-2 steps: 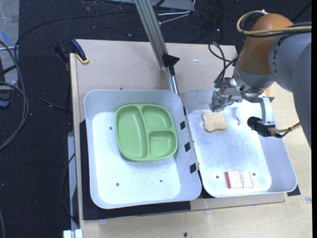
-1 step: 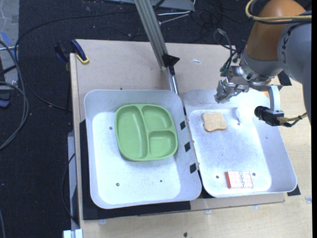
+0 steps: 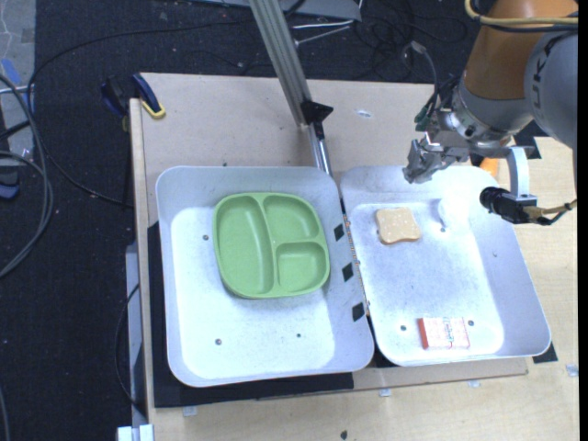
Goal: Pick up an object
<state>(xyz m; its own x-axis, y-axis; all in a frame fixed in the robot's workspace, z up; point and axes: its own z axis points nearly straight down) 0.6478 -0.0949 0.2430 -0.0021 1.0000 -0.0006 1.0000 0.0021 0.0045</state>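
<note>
Two bins: jaws [image 3: 421, 170] above the right bin's [image 3: 514, 246] far edge, state unclear, toast [image 3: 397, 226] nearby.

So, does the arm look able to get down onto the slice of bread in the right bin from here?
Probably yes. The end effector hangs over the right bin's far edge, and the bread slice lies flat with bare floor around it, nothing between them.

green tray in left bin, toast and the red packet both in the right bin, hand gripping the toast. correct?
Not quite. In the camera view the hand is above the far edge of the right bin, apart from the toast and gripping nothing. The rest holds: green tray in the left bin, toast and red packet in the right bin.
</note>
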